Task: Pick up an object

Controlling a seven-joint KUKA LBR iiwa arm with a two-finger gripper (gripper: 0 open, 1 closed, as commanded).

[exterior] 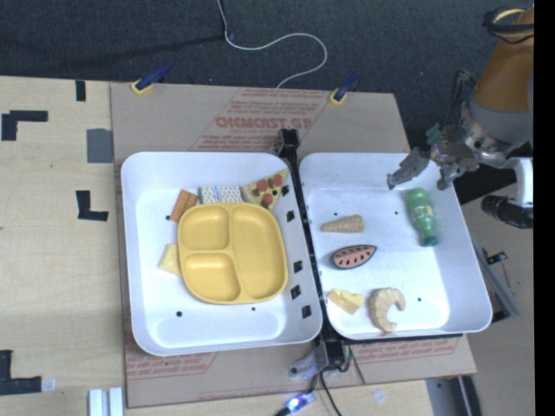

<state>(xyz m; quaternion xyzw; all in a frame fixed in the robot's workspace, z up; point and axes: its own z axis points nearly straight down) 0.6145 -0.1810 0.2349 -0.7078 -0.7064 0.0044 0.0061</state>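
Note:
My gripper hangs over the back right part of the right bin, open, with nothing between its fingers. A green bottle lies just below it, near the bin's right wall. Further left in the same bin lie a beige cone-shaped piece, a watermelon slice, a yellow cheese wedge and a croissant.
The left bin holds a yellow divided plate, with a pizza slice, an orange stick and other small food pieces round its back and left edge. A white cable lies behind the bins.

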